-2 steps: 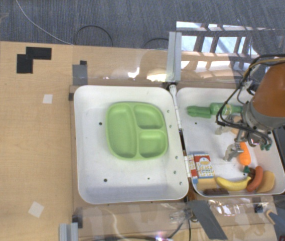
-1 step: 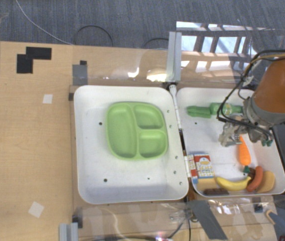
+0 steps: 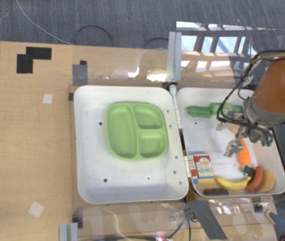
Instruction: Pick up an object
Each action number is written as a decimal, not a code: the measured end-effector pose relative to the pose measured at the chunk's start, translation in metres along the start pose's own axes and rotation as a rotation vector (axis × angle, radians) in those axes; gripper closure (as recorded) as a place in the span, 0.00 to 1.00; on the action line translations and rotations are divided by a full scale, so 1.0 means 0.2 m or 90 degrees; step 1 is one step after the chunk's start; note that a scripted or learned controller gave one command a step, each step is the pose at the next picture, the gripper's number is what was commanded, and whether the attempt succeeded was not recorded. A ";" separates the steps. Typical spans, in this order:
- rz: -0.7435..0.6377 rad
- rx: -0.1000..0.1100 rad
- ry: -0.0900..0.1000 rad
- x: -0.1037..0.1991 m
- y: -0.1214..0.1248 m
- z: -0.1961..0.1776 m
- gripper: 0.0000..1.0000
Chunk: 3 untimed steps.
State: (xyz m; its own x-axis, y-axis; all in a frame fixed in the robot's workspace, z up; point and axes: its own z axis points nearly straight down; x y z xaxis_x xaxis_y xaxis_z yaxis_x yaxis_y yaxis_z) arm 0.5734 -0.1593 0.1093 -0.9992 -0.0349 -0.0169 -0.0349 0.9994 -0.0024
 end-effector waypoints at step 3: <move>0.004 0.003 -0.011 0.13 0.03 0.02 1.00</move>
State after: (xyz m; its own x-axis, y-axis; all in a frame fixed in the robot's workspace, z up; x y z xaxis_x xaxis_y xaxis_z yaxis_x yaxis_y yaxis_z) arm 0.5468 -0.1540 0.1055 -0.9990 -0.0290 -0.0349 -0.0287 0.9996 -0.0077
